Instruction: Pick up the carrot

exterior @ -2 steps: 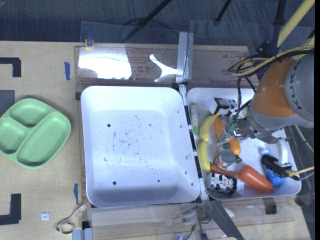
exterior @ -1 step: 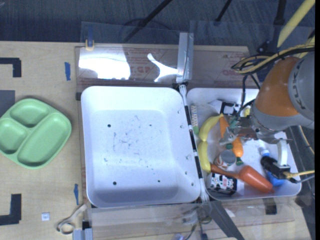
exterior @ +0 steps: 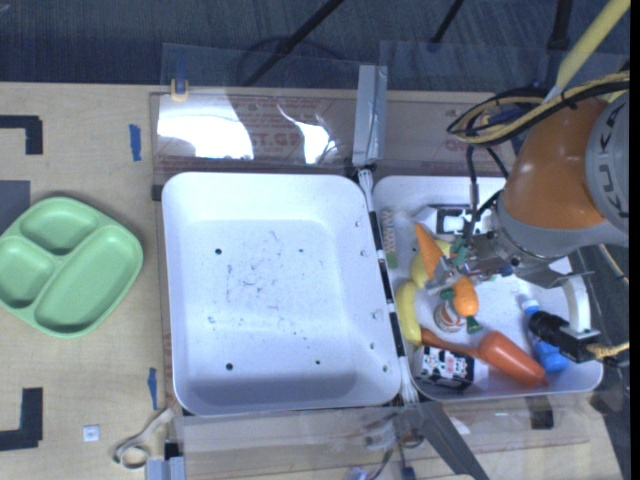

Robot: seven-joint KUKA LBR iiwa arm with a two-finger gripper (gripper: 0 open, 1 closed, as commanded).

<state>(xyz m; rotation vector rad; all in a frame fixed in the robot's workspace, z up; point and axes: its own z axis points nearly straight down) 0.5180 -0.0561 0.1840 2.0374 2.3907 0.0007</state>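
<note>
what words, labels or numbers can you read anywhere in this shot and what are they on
None can be read.
The black and white box at the near edge of the right bin carries print, too small and blurred to make out.
The blue bottle beside the carrot shows no clear label.
The gripper bears no legible marking.
The green plate and the left bin bear no text.

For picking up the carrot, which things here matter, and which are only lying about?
Matter: long orange carrot; robot hand; right white bin.
Lying about: yellow banana; green divided plate; left white bin; blue bottle.
</note>
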